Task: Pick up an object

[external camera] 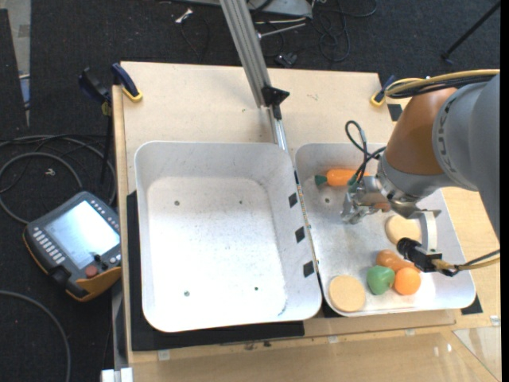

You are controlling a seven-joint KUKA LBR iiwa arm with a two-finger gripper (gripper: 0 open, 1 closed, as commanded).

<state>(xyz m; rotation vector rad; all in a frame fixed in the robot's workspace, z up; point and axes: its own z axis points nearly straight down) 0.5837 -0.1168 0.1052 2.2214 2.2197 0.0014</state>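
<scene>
Clutter sits almost wholly in the right bin point(334, 237), where I have the arm point(445, 134) reaching in from 3 o'clock. My gripper point(355, 211) hangs over the upper middle of that bin, its metal fingers pointing down at bare floor; I cannot tell how far apart they are, and I see nothing between them. Just at the gripper's 11 o'clock lies a carrot point(340, 177), orange with a green stub toward the divider, partly crossed by the black cable point(359, 146) looping off the wrist. At its 4 o'clock a pale cream piece point(398, 229) peeks out from under the wrist hardware, half hidden. Down at the bin's 5 o'clock corner, 4 things crowd together: a tan round disc point(347, 292) flat on the floor, a green pepper-like piece point(380, 279) just beside it, an orange ball point(407, 281) touching the green one, and a smaller orange-brown lump point(389, 259) behind them. A black fitting on the arm's cable overhangs that cluster at 12 o'clock. The left bin point(211, 229) shows only specks. A teach pendant point(75, 245) lies on the floor at 9 o'clock of the bench, and a metal pole point(246, 38) slants in from 12 o'clock
</scene>
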